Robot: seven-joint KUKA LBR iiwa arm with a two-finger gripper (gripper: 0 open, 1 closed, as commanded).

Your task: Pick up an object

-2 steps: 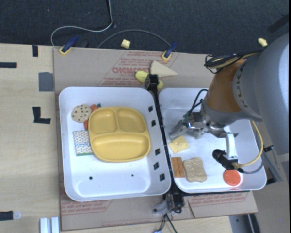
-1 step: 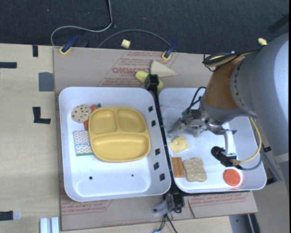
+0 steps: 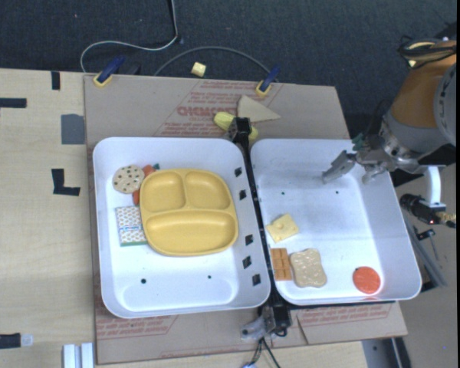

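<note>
My gripper (image 3: pixel 346 176) hangs over the far part of the right bin (image 3: pixel 383 213), with its fingers spread open and nothing between them. The bin's objects lie nearer the front, well apart from the gripper. They are a yellow cheese wedge (image 3: pixel 282 228), an orange-brown cracker (image 3: pixel 280 263), a beige bread slice (image 3: pixel 307 267) and an orange disc (image 3: pixel 366 280) in the front right corner.
The left bin (image 3: pixel 176 294) holds a yellow divided plate (image 3: pixel 188 211), a cookie (image 3: pixel 127 179) and a patterned block (image 3: pixel 129 225). Black clips (image 3: pixel 242 131) join the bins along the middle wall. Cardboard, blue clamps and cables lie behind the bins.
</note>
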